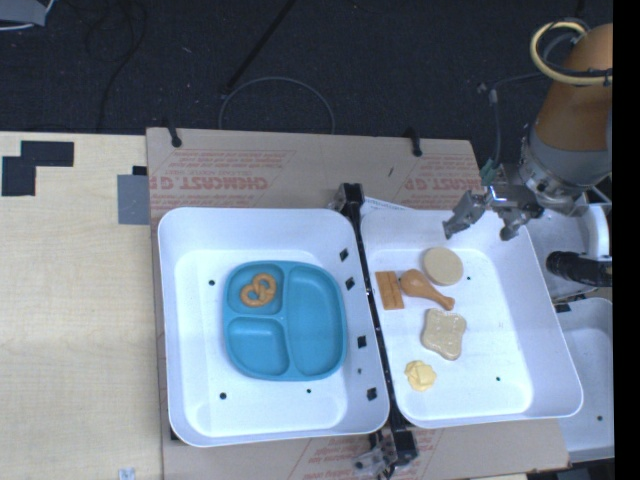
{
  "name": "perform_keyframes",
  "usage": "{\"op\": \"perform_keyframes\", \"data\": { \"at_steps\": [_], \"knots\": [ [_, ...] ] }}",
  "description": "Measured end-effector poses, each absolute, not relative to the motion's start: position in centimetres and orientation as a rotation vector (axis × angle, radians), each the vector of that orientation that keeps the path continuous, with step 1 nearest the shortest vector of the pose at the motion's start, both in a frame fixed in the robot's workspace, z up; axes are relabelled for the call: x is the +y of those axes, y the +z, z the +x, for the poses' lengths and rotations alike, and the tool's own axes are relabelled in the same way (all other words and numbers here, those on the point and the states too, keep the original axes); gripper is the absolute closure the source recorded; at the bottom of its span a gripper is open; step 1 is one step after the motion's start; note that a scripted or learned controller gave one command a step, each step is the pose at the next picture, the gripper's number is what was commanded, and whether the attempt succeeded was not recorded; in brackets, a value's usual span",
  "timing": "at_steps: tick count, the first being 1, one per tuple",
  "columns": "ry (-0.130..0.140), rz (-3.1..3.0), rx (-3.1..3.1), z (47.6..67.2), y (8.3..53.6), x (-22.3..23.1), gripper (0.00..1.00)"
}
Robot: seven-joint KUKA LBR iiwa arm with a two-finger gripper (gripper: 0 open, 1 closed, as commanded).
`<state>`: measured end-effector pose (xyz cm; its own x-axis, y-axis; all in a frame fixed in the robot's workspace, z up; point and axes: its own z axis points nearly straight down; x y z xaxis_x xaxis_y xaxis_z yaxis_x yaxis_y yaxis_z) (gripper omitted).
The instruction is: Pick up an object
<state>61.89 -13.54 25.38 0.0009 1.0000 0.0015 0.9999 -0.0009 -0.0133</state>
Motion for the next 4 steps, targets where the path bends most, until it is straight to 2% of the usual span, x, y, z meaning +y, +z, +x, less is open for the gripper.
{"op": "perform_keyframes", "data": {
  "at_steps": [1, 4],
  "knots": [
    [0.001, -2.22, -2.222, 62.1, 26.1, -13.6, 0.0],
    [0.008, -2.218, -2.214, 60.5, 9.0, -12.1, 0.0]
  ]
}}
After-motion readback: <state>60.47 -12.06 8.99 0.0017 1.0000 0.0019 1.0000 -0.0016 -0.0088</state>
